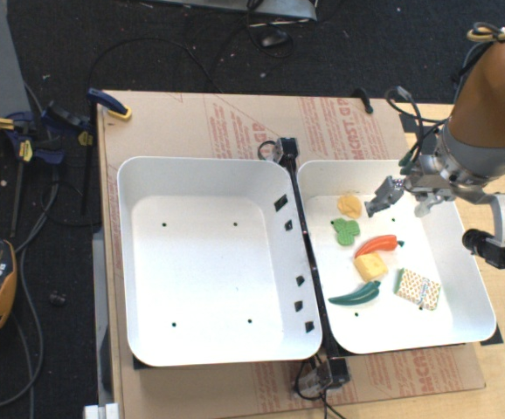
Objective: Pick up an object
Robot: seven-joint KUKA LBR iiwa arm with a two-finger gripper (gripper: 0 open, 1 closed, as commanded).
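Note:
The right bin (462, 234) holds several small toy items. A yellow lump (349, 205) lies near its back left, with a green leafy piece (346, 230) just in front of it. An orange carrot (377, 245) rests beside a yellow block (371, 267). Nearer the front lie a dark green pod (356, 296) and a patterned packet (418, 289). My gripper (398, 195) hangs over the back of this bin, just right of the yellow lump and above the carrot. Nothing shows in its grasp.
The left bin (139, 234) stands beside the right one, with a black divider rail (300, 234) between them. Both sit on a cardboard-covered bench (200, 120). Clamps and cables lie off the bench to the left (43, 129).

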